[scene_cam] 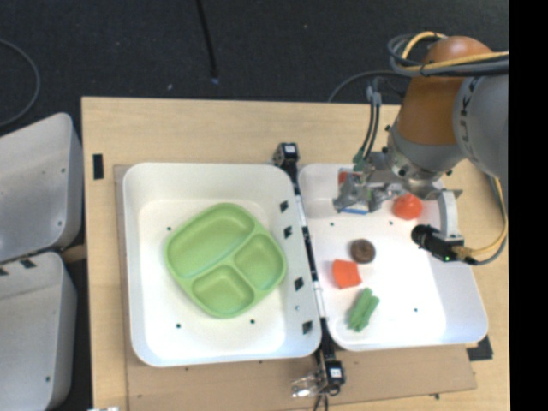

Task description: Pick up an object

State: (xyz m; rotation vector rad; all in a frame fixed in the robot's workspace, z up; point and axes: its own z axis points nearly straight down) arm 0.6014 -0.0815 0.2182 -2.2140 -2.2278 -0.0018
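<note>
- Arm (441, 101): grey with an orange band, enters from the right and hangs over the far part of the right bin (445, 315)
- Gripper (366, 197): low over the right bin's far left area; its state cannot be told from this angle, and no item is seen in it
- Red-orange object (408, 205): just beside the gripper, partly hidden by the wrist
- Brown round object (362, 250): lies on the bin floor, nearer the camera than the gripper
- Orange block (345, 273): just beside the brown round object
- Green object (362, 309): elongated, lies near the bin's near edge
- Left bin (145, 332): holds a green divided plate (225, 259) with three compartments, set at a slant
</note>
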